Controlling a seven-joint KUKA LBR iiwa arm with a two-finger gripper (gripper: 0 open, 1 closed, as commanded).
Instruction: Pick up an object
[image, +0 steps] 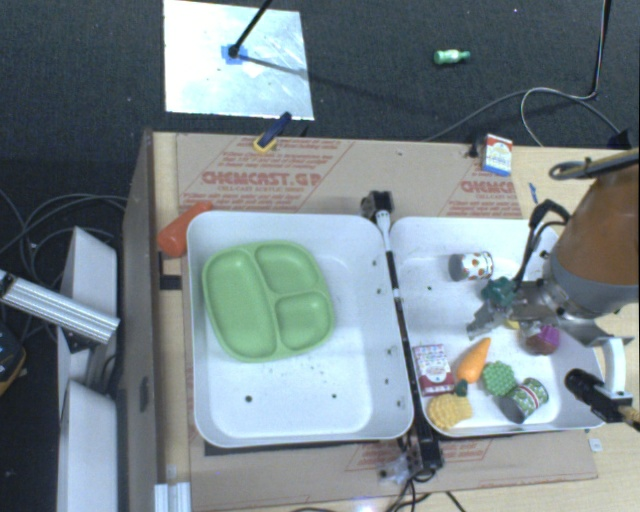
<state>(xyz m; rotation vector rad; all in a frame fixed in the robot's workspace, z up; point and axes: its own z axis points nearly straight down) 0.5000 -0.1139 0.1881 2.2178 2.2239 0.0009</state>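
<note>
The right bin (440, 245) holds several small items. A little can (470, 265) lies near its back, and a teal object (497, 292) sits just below it. Toward the front are an orange carrot (473, 357), a green broccoli piece (497, 377), a striped can (525, 397), a yellow corn piece (450, 408) and a red and white packet (432, 367). A purple item (543, 338) lies under the arm's wrist. My gripper (492, 315) is low in the bin's middle, right beside the teal object and just above the carrot.
A green divided plate (267, 299) lies in the left bin (300, 420). The centre rim between the bins (397, 300) runs just left of the packet. The arm body (600, 250) covers the right bin's right side. A small carton (497, 155) stands on the bench behind.
</note>
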